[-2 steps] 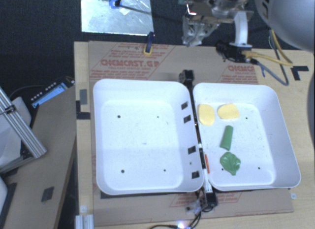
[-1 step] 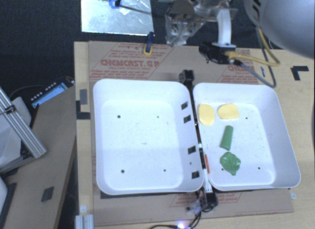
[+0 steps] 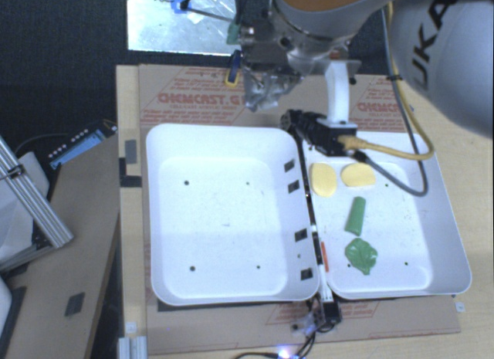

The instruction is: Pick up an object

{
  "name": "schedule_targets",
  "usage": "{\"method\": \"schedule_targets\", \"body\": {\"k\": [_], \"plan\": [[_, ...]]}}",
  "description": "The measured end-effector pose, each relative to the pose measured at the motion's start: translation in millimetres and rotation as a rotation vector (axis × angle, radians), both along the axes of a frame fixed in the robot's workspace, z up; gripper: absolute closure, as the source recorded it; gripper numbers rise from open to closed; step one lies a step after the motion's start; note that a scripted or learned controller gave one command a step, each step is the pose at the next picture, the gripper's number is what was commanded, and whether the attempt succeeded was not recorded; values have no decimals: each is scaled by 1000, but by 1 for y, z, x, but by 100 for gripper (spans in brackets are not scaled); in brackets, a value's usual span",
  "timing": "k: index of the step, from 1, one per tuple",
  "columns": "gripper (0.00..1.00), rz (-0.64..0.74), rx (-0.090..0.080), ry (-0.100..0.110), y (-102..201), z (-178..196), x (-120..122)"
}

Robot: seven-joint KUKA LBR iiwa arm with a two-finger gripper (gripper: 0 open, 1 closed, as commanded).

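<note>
Crumpled green leaf-shaped piece (image 3: pixel 360 255) nearest, in right white bin (image 3: pixel 444 249). Green cylinder (image 3: pixel 355 215) just beyond it. Two pale yellow oval pieces (image 3: pixel 324 180) (image 3: pixel 358 175) side by side farther back. Left white bin (image 3: pixel 166 218) alongside. Metal gripper (image 3: pixel 262 91) above far rim.

- A robotics lab or test cell, not a home or shop.
- An industrial grey arm (image 3: pixel 432 49) with an orange band reaches over the bench.
- Two shallow white bins (image 3: pixel 224 218) sit side by side on a protective sheet printed "CHEMCAST" (image 3: pixel 193 96).
- Loose cables (image 3: pixel 401 149) run across the right bin.
- An aluminium framing bar (image 3: pixel 31 203) stands at the left.
</note>
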State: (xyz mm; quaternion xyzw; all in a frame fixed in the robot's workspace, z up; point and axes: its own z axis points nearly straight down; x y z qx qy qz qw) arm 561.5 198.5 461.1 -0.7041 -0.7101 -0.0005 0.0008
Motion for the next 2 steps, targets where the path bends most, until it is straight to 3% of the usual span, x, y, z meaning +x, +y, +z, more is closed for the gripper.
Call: {"method": "schedule_targets", "body": {"k": [1,2], "plan": [[100,-16,-5,-2,-94,-42,96],[100,-1,0,-4,-49,-18,59]]}}
